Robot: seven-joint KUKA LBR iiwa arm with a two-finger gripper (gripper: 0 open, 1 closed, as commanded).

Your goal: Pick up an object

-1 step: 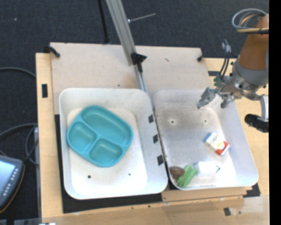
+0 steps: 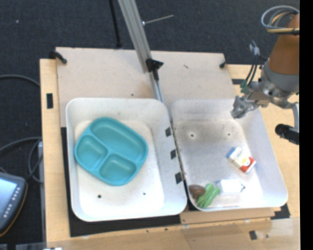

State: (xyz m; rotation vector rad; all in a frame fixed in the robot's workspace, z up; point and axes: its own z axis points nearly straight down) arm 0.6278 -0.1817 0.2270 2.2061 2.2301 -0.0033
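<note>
In the right bin (image 2: 208,139) lie a small white, blue and red box (image 2: 240,159), a white block (image 2: 231,186), a green object (image 2: 210,194) and a brown lump (image 2: 196,190), all toward its near right corner. My gripper (image 2: 240,109) hangs over the bin's far right corner, well above and beyond these objects, with nothing visible in it. The arm's orange band (image 2: 285,52) shows at the right edge.
The left bin (image 2: 156,139) holds a teal divided plate (image 2: 111,150). A metal pole (image 2: 137,30) slants up from the back of the bench between the bins. A tablet-like device (image 2: 4,199) sits off the bench at lower left.
</note>
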